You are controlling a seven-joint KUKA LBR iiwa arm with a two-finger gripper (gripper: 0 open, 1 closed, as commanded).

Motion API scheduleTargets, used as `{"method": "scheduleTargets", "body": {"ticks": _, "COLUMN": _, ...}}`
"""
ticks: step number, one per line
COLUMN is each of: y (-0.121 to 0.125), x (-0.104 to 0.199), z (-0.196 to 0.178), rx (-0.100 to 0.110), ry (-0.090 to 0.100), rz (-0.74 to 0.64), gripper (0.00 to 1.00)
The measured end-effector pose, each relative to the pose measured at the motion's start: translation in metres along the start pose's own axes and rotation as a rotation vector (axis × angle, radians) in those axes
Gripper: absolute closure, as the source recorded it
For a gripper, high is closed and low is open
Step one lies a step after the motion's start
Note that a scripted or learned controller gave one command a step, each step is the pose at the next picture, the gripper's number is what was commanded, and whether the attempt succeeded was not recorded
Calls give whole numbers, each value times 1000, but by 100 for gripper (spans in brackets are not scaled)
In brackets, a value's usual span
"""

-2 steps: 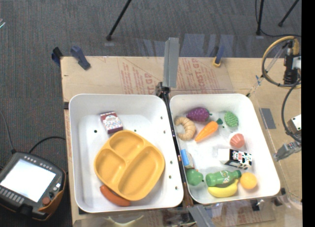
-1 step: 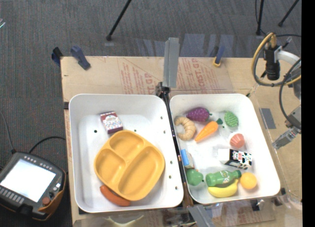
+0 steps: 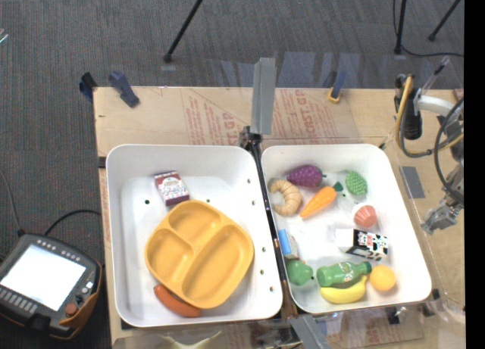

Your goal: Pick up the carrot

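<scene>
Off at the right edge of the table (image 3: 197,116), the hand (image 3: 441,217) hangs outside the right bin (image 3: 394,169), grey and partly tangled against cables; whether its fingers are open or closed cannot be told, and nothing is seen between them.

In the right bin, the carrot (image 3: 319,201) lies in the upper half, orange with a small green top, slanting from lower left to upper right. A beige croissant (image 3: 286,196) sits just beside it on the left, and a purple bunch of grapes (image 3: 305,176) lies just above it. A green, bumpy round piece (image 3: 356,183) rests to the carrot's upper right, and a pinkish shell-shaped piece (image 3: 365,216) lies to the right of it, apart. Lower down are a small carton with a cow print (image 3: 368,244), a green bottle (image 3: 342,272) lying on its side, a yellow banana (image 3: 342,292) touching the bottle from below, and an orange ball (image 3: 383,278) at the bottle's right end.

In the left bin (image 3: 121,188), a yellow divided plate (image 3: 200,253) takes up the middle. A small dark red box (image 3: 171,187) stands just above it, and a reddish sausage (image 3: 177,302) pokes out from under its lower edge.

A teach pendant (image 3: 45,283) rests on the floor to the left of the table.
</scene>
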State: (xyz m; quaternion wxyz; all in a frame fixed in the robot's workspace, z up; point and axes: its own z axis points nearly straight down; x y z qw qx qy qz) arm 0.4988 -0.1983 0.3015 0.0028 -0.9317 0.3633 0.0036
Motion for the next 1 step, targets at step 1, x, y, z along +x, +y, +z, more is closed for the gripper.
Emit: {"method": "scheduleTargets", "body": {"ticks": 1, "y": -9, "x": 18, "z": -17, "rx": 1, "ry": 3, "rz": -324, "gripper": 100}}
